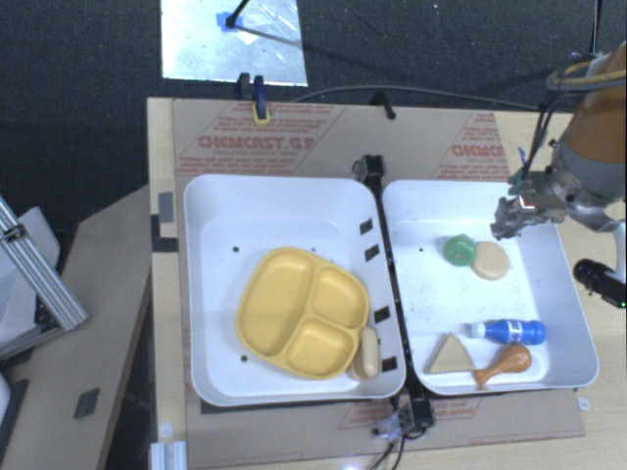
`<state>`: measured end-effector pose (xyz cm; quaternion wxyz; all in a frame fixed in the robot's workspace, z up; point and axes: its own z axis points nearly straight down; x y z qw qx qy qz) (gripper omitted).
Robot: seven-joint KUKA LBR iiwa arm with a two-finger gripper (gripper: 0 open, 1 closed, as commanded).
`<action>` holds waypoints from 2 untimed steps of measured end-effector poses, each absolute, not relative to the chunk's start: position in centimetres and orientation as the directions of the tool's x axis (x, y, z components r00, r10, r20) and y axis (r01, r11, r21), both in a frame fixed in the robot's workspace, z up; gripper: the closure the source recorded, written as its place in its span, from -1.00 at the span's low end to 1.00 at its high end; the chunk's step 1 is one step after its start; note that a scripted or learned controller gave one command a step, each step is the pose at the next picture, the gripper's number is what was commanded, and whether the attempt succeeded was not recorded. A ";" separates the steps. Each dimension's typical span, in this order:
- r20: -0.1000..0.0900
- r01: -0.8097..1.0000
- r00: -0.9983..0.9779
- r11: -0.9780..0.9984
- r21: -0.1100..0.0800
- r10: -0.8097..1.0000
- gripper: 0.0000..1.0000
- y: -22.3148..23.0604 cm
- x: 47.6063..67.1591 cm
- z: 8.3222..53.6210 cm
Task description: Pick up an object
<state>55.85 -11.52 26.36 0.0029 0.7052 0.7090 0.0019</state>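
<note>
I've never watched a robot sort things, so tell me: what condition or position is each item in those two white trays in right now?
yellow divided plate: flat in the left bin
tan oblong piece: lying against the plate's edge
green round piece: resting in the right bin, touching the cream disc
blue bottle: on its side
tan wedge: lying flat
orange drumstick: lying down
gripper: above the right bin, holding nothing visible

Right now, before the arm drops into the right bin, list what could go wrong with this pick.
1. The green round piece touches the cream disc; the gripper could nudge both and lift neither.
2. The blue bottle, tan wedge and orange drumstick crowd together near the right bin wall, leaving little finger room.
</note>
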 end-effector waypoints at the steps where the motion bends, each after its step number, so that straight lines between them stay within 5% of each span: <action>1: 0.001 1.000 -0.010 0.010 0.003 1.000 1.00 -6.5 56.4 26.6; 2: 0.001 1.000 -0.009 0.009 0.003 1.000 1.00 -2.2 56.4 26.2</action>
